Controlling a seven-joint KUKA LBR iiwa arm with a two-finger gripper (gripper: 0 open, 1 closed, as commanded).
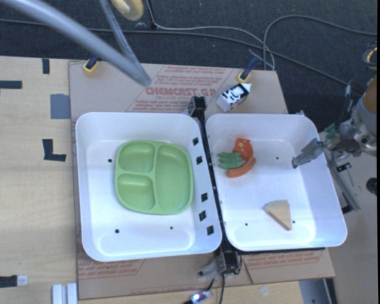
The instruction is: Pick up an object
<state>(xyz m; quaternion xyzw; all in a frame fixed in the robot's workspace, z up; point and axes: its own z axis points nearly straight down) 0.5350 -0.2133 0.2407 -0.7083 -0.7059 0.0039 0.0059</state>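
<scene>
Camera view, looking down at a slant on 2 shallow white bins set side by side on a sheet of brown cardboard [177, 84] with red print.

Left bin [92, 170]: holds 1 green divided plate [154, 176] with 3 compartments, lying flat near the bin's middle. Nothing sits in the plate's compartments.

Right bin [316, 220]: holds 2 things. An orange-and-green toy [237, 158] lies in the upper left part, near the wall shared with the left bin; the green part is on its left side, the orange part curves under and above it. A tan wedge [279, 214] lies in the lower middle part, well apart from the toy, its broad end toward the bin's lower right.

Gripper [304, 156]: comes in from the right edge, over the right bin's upper right part. 1 grey finger [308, 152] shows, slanting down and to the left past the bin's right rim. Whether the pincer is open or closed cannot be told from this angle. Nothing is seen in its grasp. It stands well apart from both the toy and the wedge.

Other: a small black-and-white object [234, 95] rests on the cardboard just above the right bin. Black clips [197, 105] sit along the seam between the bins. Dark cables [291, 27] run over the dark floor behind.
</scene>
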